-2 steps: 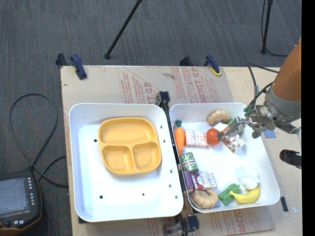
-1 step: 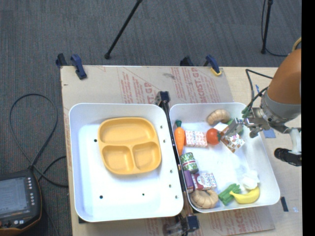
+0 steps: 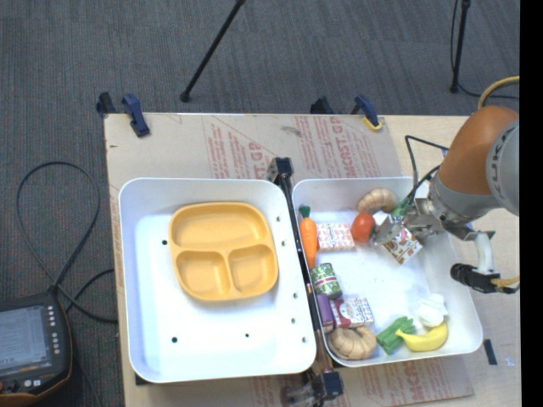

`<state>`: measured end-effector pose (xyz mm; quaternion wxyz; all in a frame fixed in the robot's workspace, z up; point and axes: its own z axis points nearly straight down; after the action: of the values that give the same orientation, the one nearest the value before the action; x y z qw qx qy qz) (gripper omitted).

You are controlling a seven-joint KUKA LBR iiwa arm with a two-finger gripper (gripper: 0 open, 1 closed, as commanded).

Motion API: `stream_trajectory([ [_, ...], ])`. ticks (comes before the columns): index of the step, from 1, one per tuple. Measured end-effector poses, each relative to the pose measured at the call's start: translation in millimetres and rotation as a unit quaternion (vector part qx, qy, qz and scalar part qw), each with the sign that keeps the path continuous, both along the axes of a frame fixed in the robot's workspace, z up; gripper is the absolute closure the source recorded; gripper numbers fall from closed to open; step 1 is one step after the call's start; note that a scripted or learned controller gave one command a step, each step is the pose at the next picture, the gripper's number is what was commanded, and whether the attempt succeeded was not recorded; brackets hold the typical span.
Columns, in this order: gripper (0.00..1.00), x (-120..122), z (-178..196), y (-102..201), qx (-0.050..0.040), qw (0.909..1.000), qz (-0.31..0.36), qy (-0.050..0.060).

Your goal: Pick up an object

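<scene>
Two white bins sit side by side. Far to the gripper's left, the left bin (image 3: 144, 227) bears a smooth yellow divided plate (image 3: 225, 250). In the right bin (image 3: 462, 299), moving toward the gripper: a tapered carrot (image 3: 309, 237), a printed box (image 3: 336, 236) and a round red tomato (image 3: 363, 227). The gripper (image 3: 405, 231) hangs just right of the tomato, with a small printed carton (image 3: 399, 244) directly at its tip. Whether it grips that carton cannot be told from above. Judgement: the grasp step is in hand; the next move calls for a secure pinch on the thin cardboard, then a straight lift. Below lie a glossy curved banana (image 3: 427, 338) and a crumpled white object (image 3: 428, 308).
</scene>
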<state>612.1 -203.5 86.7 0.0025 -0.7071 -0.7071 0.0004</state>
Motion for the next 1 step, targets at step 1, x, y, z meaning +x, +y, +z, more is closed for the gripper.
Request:
stream_trajectory([
  [1, 1.0, 1.3, 11.5, 0.0, 0.0, 1.0, -0.001, -0.001],
])
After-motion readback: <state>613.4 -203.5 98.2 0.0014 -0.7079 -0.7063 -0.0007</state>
